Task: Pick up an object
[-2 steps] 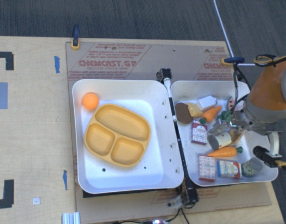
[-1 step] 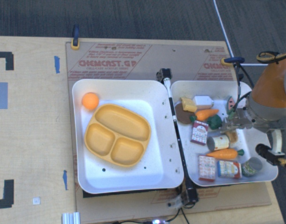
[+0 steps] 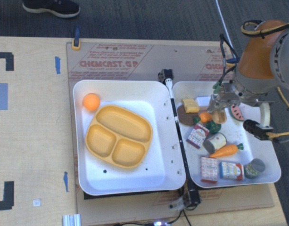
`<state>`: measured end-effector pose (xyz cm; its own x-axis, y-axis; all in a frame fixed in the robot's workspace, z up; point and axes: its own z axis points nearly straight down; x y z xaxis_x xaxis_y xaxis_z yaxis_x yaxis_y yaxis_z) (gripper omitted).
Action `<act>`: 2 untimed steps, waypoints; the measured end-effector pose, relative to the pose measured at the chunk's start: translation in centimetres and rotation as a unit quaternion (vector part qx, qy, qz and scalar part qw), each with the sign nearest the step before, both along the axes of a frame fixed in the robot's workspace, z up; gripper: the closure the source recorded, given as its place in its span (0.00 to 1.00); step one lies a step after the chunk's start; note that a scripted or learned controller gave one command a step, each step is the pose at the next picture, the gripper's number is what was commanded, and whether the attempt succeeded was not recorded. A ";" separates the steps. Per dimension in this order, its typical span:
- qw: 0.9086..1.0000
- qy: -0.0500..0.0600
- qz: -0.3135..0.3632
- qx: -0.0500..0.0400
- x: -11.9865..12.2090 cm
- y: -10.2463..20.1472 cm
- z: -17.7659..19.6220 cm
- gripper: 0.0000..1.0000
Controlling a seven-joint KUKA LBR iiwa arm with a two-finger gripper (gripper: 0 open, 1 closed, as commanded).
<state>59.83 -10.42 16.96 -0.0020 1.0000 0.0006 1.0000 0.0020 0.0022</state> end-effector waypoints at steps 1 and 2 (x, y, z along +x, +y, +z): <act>1.000 -0.001 0.000 -0.001 0.0 0.0 1.0 1.00; 1.000 0.002 -0.001 0.000 -11.1 5.3 1.5 1.00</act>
